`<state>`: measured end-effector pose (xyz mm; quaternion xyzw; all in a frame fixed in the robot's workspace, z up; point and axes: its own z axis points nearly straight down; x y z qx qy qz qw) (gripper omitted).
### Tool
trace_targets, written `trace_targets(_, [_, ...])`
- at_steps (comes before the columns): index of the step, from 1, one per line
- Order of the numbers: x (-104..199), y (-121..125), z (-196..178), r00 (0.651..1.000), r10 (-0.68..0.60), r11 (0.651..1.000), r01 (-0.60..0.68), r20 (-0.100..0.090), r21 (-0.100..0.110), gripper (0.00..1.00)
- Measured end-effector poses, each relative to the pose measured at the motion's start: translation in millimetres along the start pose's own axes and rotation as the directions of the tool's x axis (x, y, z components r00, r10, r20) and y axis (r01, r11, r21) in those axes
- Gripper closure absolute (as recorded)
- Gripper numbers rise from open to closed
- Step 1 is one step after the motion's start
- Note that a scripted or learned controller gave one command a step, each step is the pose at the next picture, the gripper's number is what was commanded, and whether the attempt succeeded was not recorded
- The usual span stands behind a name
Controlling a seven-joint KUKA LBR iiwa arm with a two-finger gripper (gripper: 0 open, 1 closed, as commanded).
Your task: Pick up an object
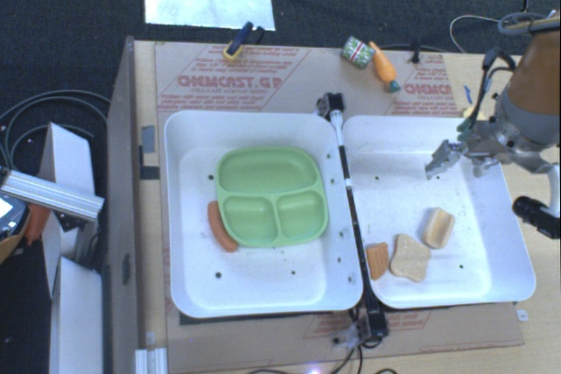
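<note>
My gripper (460, 162) hangs over the upper right part of the right bin (386, 144), open with nothing between its fingers. Below it on the bin floor lie a pale bread roll (437, 228), a tan bread slice (409, 258) and a small orange cracker (377, 260). The roll is the closest of them, a short way below and left of the gripper. In the left bin (188, 153) a green divided plate (272, 195) sits in the middle, with an orange-red sausage (221, 227) along its lower left edge.
A black divider strip (346, 179) runs between the two bins. Behind the bins on the cardboard lie a green can (358, 51), a toy carrot (384, 66) and a yellow-and-black clamp (238, 43). Cables trail at the back right.
</note>
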<state>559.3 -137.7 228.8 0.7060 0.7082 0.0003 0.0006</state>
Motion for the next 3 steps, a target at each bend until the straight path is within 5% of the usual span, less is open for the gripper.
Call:
trace_targets(1, [-25.8,-35.6,128.7,1.000,0.002,1.000,-0.002,-0.001,0.003,0.00])
trace_targets(2, [-25.9,-33.7,117.0,1.000,0.001,1.000,-0.001,0.000,-0.003,1.00])
trace_targets(3, [81.7,9.4,43.9,1.000,-0.001,1.000,0.001,-0.002,-0.002,1.00])
